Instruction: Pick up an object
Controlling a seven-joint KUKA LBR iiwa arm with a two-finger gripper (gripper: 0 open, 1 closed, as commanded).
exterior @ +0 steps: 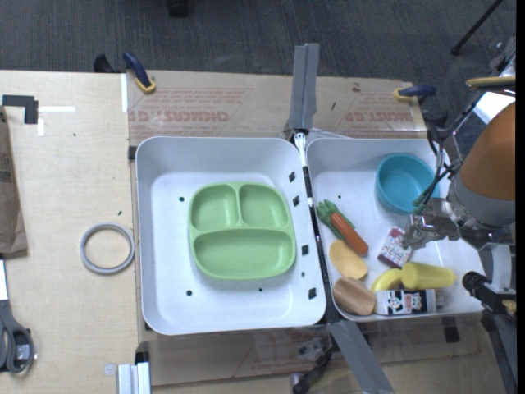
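The tool (420, 230) hangs low over the right bin (361, 158), at its right side, and it reaches in from the right. Just to the left of it, almost under its tip, lies a small packet (394, 249) with pink and white print; this looks to me the nearest thing to take. The packet lies slightly tilted, its long side going from upper right to lower left. I cannot tell if the tool is released or clenched, because the metal parts are too small and mixed together, and nothing is seen held between them. Behind the tool, towards the far wall, stands a blue bowl (404, 182). In front of it lies a yellow banana (414, 277), and just beside that a black and white carton (407, 302) rests at the near wall. More to the left in the same bin are a carrot (346, 229), a yellow slice (348, 261) and a tan piece (354, 296). The left bin (160, 245) holds a green divided plate (242, 230). On the table (57, 187), outside the bins, lies a grey ring (107, 248).
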